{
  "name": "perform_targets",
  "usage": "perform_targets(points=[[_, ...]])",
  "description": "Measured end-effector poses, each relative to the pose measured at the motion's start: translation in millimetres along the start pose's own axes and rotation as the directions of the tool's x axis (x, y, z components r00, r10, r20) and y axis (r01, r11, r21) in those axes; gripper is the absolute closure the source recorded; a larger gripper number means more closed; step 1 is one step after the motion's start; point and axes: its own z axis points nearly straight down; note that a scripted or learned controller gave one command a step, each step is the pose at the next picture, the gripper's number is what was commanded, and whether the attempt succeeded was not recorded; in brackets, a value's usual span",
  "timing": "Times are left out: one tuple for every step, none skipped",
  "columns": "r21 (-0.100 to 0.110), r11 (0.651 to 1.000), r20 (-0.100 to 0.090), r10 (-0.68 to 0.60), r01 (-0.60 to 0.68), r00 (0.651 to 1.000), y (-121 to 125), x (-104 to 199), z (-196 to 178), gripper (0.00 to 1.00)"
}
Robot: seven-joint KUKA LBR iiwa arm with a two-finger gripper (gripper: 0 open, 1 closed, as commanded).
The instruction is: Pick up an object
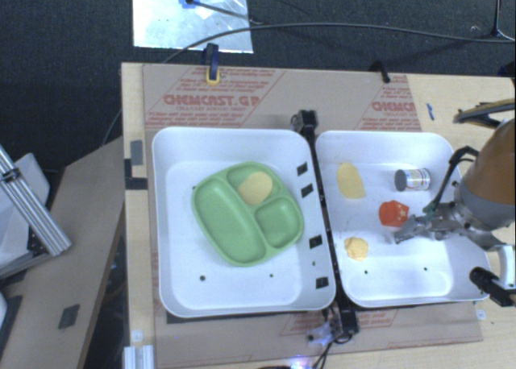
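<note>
In the right bin (435,283), the end effector (405,233), grip unclear, nears the red object (393,213).

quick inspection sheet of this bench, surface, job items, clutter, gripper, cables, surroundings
surface: brown board with red print, bearing the left bin and the right bin side by side.
job's things: in the right bin, a pale yellow piece, a small silver can on its side, a red object and a small yellow object; in the left bin, a green divided plate with a yellow item in its upper compartment.
clutter: nothing seen.
grippers: the gripper sits low in the right bin just below the red object, holding nothing that shows.
cables: black cable across the dark floor behind the bench.
surroundings: foil sheet on the floor; metal frame at left.
</note>
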Motion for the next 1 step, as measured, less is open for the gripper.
perform_targets(points=[[-0.006,1.000,0.004,0.001,-0.001,1.000,1.3,-0.7,-13.7,1.00]])
